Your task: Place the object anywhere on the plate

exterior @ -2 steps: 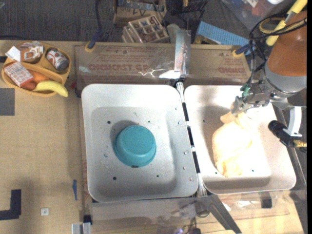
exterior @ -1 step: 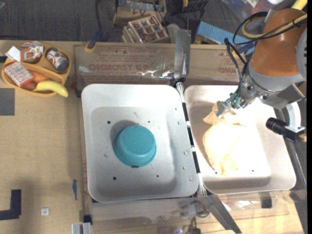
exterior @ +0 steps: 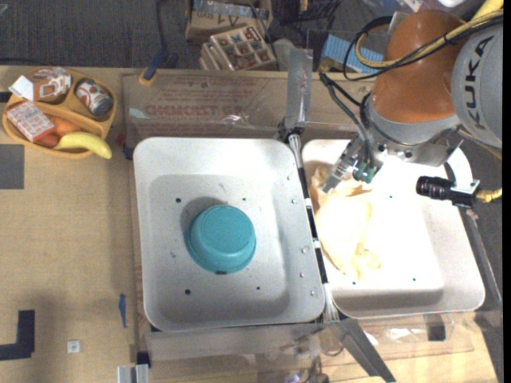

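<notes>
A teal round plate [exterior: 222,238] lies in the middle of the left white bin [exterior: 156,174]. A pale cream-yellow soft object [exterior: 350,231] sprawls along the left side of the right white bin [exterior: 447,282], its top end near the bin's back left corner. My gripper [exterior: 351,170] reaches down from the orange and grey arm [exterior: 419,62] and sits just over the upper end of the cream object, close to or touching it. Whether anything is gripped is hidden by the wrist.
A divider ridge [exterior: 310,214] separates the two bins. A black cylinder [exterior: 437,187] juts from the arm over the right bin. A yellow tray [exterior: 56,122] with toy food and a banana sits on the bench at the far left.
</notes>
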You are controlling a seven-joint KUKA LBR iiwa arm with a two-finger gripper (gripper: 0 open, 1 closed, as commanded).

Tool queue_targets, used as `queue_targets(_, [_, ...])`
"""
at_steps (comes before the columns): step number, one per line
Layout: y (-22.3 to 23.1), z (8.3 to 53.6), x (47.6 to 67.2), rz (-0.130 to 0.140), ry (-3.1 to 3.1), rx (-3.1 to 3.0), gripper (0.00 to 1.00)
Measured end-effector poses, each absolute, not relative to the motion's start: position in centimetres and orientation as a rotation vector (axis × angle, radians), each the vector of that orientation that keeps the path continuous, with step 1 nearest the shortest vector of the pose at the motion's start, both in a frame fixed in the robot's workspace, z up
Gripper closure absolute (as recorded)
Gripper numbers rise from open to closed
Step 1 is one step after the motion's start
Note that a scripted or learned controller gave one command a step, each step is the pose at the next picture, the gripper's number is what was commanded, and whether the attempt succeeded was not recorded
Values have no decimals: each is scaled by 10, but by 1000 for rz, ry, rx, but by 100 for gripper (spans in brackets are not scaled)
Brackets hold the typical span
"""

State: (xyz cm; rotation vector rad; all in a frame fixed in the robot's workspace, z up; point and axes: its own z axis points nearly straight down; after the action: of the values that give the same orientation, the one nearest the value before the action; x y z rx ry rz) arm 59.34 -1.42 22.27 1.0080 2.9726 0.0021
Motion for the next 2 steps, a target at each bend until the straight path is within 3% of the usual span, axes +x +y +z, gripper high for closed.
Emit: queue_targets(2, [98, 218, 600, 4, 3134, 0, 100])
